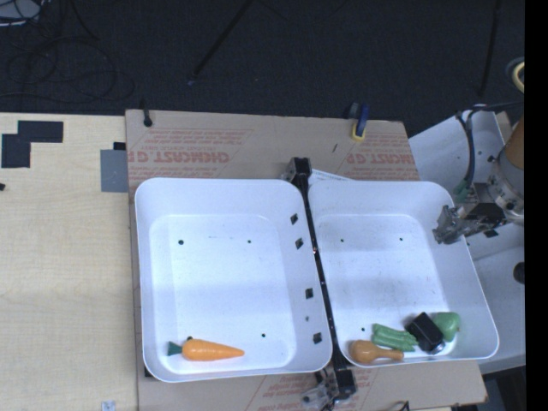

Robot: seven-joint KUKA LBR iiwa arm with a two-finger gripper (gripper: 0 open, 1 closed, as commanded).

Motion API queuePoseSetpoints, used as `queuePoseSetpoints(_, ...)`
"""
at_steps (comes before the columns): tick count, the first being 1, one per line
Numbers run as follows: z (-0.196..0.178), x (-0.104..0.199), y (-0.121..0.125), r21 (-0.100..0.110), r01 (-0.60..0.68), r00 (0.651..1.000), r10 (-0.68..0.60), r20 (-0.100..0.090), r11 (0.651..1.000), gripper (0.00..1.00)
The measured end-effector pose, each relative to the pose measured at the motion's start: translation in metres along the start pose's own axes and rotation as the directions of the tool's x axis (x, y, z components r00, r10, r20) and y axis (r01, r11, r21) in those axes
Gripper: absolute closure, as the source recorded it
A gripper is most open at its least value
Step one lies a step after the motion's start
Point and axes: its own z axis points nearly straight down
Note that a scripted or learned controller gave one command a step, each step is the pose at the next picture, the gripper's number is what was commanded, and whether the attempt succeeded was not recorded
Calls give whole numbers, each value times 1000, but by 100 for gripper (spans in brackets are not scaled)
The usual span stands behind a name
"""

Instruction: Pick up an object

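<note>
While poised at the right bin's (467, 268) far rim, gripper (445, 229) too blurred to tell whether apart or together. Best picked: black block (425, 331), below and nearer camera, touching green pods (394, 337). Descend squarely, clear of neighbours, then close.

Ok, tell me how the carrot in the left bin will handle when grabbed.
The carrot looks like a stiff moulded toy, so it probably won't flop. Its rounded, tapering body may roll or slip out of a pinch near the thin tip. It lies close to the left bin front wall, which could crowd the approach.
</note>
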Motion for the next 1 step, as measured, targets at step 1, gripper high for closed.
queuePoseSetpoints(1, -92, 48, -11, -17, 7, 1000, -7, 2, 1000, 100)
